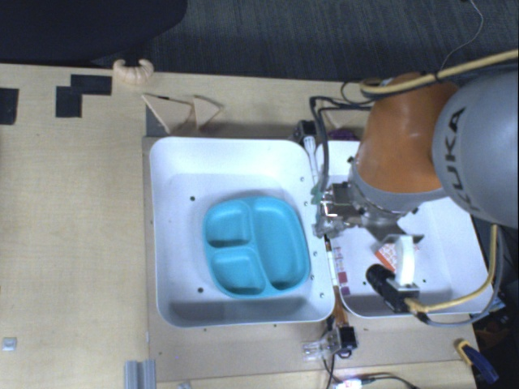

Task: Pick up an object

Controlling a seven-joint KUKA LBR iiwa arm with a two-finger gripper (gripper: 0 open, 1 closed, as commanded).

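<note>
Since the arm (405, 136) covers much of the gripper (388, 235), its state cannot be told; it hangs in the right bin (454, 241) beside a small orange-and-white item (391, 254). That item looks light and thin, best pinched across its narrow width.

Even bright light, soft shadows (slightly blurry)

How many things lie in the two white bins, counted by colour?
Blue: 1, the divided plate in the left bin.
Orange and white: 1, a small packet in the right bin, partly under the arm.
Total: 2 in sight; the arm covers much of the right bin.
</note>
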